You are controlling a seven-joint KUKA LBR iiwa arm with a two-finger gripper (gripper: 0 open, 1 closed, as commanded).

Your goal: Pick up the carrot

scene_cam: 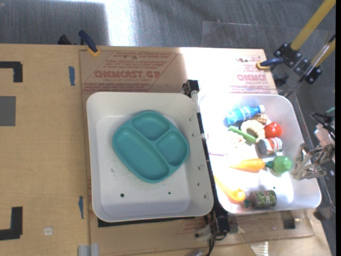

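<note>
The carrot (249,166) is orange with a green leafy top (281,165). It lies across the middle of the right bin (308,195), tip pointing left. My gripper (309,163) is a metal-grey shape at that bin's right rim, just right of the carrot's leafy end and apart from it. Nothing is seen held in it.
Around the carrot lie a blue bottle (244,114), a red tomato (273,129), a small can (268,145), a green bean-like piece (243,134), a yellow banana (229,191) and a green jar (261,198). The left bin (101,159) holds a teal divided plate (151,145).
</note>
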